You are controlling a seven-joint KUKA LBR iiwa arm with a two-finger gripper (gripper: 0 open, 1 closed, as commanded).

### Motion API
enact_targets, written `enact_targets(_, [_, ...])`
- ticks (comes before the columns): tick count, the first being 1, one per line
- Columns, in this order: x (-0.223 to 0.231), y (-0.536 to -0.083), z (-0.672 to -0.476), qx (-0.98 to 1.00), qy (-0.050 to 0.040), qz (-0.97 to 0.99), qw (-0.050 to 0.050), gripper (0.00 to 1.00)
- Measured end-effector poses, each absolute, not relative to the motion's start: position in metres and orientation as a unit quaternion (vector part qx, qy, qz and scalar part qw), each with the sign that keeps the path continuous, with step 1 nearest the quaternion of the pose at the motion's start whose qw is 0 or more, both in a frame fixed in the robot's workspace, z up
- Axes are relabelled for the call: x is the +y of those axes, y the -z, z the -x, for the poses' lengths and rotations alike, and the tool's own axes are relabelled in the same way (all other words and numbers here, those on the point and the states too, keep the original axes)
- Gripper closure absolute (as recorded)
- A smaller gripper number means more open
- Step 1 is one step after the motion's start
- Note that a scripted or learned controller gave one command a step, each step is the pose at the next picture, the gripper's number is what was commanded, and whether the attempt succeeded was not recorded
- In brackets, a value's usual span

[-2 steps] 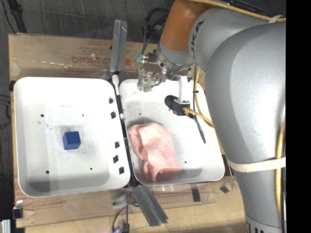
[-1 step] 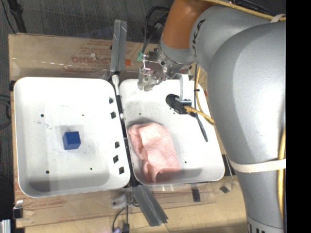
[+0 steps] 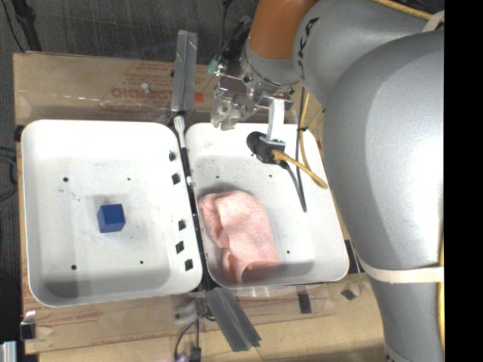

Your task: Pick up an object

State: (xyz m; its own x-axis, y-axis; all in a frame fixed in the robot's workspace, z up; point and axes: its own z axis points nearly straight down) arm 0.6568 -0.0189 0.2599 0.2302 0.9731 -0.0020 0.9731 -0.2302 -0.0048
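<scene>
We log the gripper (image 3: 229, 115) at the far rim of the right bin (image 3: 306, 228), over the wall rather than the floor, so we judge it has not yet committed to a target. Whether it is open or closed we cannot tell, and we see nothing in its hold. The pink cloth (image 3: 240, 232) lies crumpled in that bin's near-left corner, against the wall; the bare floor to its right gives room to descend. The blue cube (image 3: 111, 217) sits alone in the left bin (image 3: 90, 153), well apart from every wall, which we judge the easier approach.
</scene>
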Motion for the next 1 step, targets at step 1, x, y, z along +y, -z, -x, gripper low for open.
enact_targets(1, [-0.0388, -0.2209, -0.6561, -0.646, -0.0032, 0.763, 0.003, 1.00])
